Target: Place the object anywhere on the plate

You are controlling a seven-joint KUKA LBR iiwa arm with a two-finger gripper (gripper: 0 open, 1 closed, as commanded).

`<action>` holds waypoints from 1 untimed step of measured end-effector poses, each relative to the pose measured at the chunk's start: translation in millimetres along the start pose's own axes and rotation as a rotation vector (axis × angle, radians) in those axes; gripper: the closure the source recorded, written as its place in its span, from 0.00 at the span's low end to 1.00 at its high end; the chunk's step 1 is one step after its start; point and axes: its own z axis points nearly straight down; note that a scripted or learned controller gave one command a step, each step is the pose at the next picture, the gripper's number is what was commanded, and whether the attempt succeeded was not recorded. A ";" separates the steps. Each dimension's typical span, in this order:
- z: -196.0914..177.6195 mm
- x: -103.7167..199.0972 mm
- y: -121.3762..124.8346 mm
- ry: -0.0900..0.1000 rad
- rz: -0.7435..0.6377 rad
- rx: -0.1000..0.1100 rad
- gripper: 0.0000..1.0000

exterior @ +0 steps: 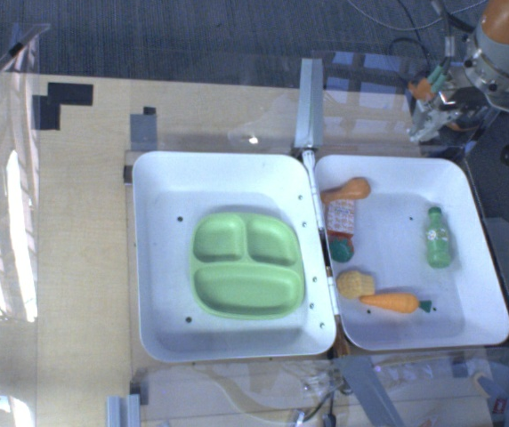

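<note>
The gripper (pixel 425 114) hangs above the right bin's (pixel 468 323) far rim; its opening cannot be told. The toy carrot (pixel 391 302) lies near the front wall, probably light, rigid and slick; grasp mid-body.

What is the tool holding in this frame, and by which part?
It cannot be told. The tool is above the right bin's far edge; something small and orange shows near it, but whether that is a gripped object is unclear.
</note>
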 end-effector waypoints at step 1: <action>99.0 37.7 8.5 0.002 -0.138 0.002 1.00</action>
